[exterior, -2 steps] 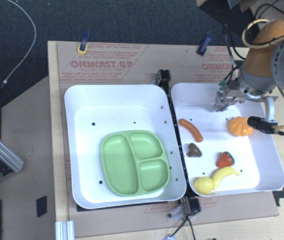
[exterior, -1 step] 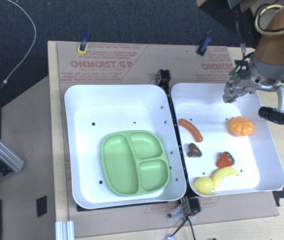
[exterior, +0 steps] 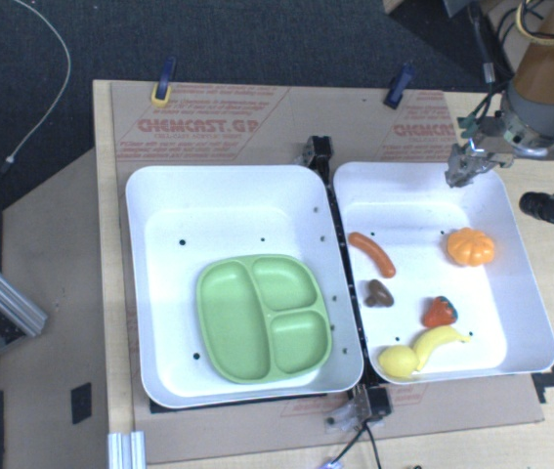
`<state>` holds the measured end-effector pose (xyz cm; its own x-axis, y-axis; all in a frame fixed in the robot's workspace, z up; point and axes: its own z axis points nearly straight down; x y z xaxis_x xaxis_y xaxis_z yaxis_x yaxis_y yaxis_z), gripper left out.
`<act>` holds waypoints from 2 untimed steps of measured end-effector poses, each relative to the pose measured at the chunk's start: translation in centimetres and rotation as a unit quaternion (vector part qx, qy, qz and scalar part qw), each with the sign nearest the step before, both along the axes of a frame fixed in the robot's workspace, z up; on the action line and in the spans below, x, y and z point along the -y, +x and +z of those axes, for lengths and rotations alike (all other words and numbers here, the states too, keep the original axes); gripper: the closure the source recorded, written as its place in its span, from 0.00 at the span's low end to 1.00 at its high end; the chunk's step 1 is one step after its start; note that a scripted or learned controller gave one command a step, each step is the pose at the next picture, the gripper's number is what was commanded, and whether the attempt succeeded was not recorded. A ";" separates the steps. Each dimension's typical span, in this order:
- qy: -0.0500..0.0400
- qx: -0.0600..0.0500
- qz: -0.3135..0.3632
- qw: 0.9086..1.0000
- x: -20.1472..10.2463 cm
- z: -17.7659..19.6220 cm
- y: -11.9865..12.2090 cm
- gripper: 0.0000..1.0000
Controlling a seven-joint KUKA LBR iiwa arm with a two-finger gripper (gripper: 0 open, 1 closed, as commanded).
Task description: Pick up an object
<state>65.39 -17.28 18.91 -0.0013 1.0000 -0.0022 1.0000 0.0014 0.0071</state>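
Spanning most of the view, the counter (exterior: 110, 262) carries two shallow white bins set side by side, presumably so things can be moved from one to the other. The left bin (exterior: 159, 213) holds a green divided plate (exterior: 262, 316) lying flat. The right bin (exterior: 521, 291) holds the candidates for picking, scattered loosely and mostly apart, which should leave room to close around any one of them. An orange pumpkin-like toy (exterior: 471, 247) sits nearest the arm. A yellow banana (exterior: 439, 343) lies near the front wall, touching a yellow lemon (exterior: 399, 362). A red-orange sausage (exterior: 371, 252) lies by the left wall, with a red strawberry-like piece (exterior: 440, 312) and a small brown lump (exterior: 379, 294) between. The gripper (exterior: 465, 167) hovers over the right bin's far rim, carrying nothing; how far open it is I cannot tell.
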 end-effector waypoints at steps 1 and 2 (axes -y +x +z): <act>-0.001 0.001 -0.001 1.000 0.6 5.6 -0.7 1.00; 0.002 -0.004 0.002 1.000 -4.9 4.3 -2.1 1.00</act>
